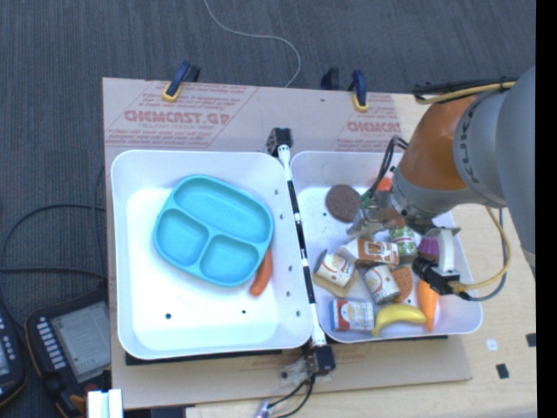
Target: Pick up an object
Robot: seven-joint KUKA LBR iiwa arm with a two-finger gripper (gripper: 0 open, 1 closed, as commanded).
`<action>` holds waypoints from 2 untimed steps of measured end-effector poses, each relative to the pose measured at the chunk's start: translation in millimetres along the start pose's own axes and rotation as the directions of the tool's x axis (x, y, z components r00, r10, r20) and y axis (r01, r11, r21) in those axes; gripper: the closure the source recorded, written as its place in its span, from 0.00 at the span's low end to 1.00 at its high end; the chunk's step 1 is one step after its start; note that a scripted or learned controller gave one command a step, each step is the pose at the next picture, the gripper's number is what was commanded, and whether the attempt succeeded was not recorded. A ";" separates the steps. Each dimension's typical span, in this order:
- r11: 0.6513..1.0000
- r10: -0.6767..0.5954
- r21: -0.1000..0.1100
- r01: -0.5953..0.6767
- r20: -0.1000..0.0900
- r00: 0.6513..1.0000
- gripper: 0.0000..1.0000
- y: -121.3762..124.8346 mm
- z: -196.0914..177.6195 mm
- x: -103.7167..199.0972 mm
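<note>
1. The gripper was down in the right bin among the packets; whether it gripped anything could not be told.
2. That bin held one brown disc, one banana, one carrot and several small packaged items — clustered, touching.
3. The left bin held one blue divided plate and one carrot just beside it.

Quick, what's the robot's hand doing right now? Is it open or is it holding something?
Hand: down among the toy food in the right bin; whether it is open, shut or holding anything cannot be told from this view.
</note>
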State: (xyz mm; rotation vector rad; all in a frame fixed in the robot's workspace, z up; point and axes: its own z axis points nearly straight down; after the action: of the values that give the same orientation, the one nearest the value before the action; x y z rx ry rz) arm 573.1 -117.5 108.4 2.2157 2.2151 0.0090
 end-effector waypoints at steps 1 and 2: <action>1.000 0.000 0.000 0.000 0.000 1.000 1.00 0.3 -9.5 0.0; 1.000 0.000 0.000 0.000 0.000 1.000 0.00 0.2 -9.4 0.1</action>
State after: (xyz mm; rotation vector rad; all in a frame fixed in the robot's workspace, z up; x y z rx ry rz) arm 573.2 -117.4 117.8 2.2156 2.2154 0.0091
